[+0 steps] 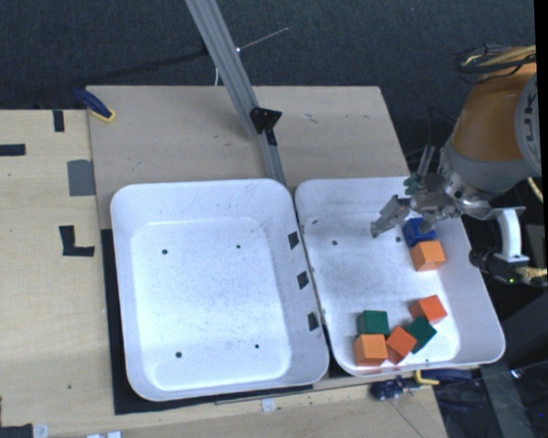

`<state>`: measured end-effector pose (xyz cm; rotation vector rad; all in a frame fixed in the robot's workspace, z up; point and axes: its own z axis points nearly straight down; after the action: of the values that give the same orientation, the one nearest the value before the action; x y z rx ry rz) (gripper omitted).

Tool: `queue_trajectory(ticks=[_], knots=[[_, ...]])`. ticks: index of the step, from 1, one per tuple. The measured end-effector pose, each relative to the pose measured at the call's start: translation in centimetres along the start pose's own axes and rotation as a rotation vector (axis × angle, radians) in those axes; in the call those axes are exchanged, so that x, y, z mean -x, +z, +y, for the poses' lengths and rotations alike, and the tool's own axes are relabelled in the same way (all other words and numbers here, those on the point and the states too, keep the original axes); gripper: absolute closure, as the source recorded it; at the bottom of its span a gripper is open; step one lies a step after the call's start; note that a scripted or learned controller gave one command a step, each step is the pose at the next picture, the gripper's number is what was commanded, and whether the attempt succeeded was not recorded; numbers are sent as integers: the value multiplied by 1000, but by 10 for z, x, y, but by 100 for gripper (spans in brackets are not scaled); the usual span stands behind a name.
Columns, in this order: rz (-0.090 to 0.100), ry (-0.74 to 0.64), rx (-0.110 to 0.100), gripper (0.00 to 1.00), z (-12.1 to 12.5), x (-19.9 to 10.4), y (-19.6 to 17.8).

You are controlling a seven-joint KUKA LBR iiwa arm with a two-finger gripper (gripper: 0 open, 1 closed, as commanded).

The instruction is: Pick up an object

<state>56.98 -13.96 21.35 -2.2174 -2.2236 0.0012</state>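
The claw [398, 218] was seen over the upper part of the right bin [349, 255], with one grey finger pointing down and to the left toward the bin's bare floor; whether it was wide or narrow could not be told, and nothing could be seen gripped in it. Just beside the claw, on its lower right, a blue block [414, 231] was partly hidden by the metal of the wrist, and an orange block [428, 255] was found touching that blue block on its lower side. Further down, near the bottom edge of the right bin, a cluster was lying close together: a green block [374, 322], an orange cube [370, 349], another orange piece [401, 341] tilted against a second green piece [421, 334], and one more orange block [430, 308] a little above them. To the left of the right bin, the left bin [131, 294] was set edge to edge with it. The blocks were judged to be light, stiff and smooth-sided, probably wood or plastic, unlikely to be crushed but liable to slip if pinched on corners. The orange block beside the claw was judged the easiest choice, best taken across two flat opposite faces.
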Motion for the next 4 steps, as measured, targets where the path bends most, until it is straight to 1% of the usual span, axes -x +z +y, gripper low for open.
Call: queue_trajectory(ticks=[1,2,3,4], knots=[[0,0,0,0,0,0,0],[-1,2,-6,0,-2,7,62],[0,1,-6,0,-3,6,117],[1,0,-2,100,-2,5,103]])
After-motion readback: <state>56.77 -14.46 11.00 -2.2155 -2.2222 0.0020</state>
